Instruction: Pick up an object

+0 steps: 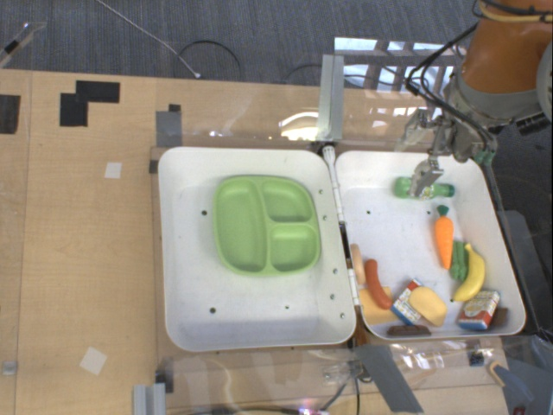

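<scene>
My gripper hangs low over the far end of the right bin, under the orange-banded wrist. It is directly on top of a small green object, which lies on the bin floor and sticks out on both sides of the gripper. The middle of that object is hidden by the gripper. An orange carrot lies just in front of it, a short gap away.
Near the bin's front right lie a yellow banana, a green vegetable, a red sausage, a yellow block and small boxes. The left bin holds a green divided plate.
</scene>
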Controlling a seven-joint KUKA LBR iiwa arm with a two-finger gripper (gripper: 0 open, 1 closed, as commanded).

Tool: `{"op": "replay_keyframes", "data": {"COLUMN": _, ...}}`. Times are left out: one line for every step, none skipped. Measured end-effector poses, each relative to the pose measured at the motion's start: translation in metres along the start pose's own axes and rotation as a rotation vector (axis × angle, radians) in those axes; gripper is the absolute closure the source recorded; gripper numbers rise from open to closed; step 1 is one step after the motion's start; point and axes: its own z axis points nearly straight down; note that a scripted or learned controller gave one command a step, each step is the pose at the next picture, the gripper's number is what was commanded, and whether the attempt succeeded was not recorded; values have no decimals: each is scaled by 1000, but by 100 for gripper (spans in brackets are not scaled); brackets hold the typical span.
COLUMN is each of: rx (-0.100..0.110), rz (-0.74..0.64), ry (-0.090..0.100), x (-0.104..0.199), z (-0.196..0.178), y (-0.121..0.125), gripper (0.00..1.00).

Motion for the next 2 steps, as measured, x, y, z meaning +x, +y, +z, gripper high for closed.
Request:
{"op": "replay_keyframes", "data": {"rx": -1, "rz": 19, "ry": 8, "x": 18, "z": 119, "y": -30, "gripper": 0}}
{"op": "replay_keyframes", "data": {"rx": 4, "rz": 117, "ry": -3, "x": 74, "z": 141, "y": -99, "gripper": 0}}
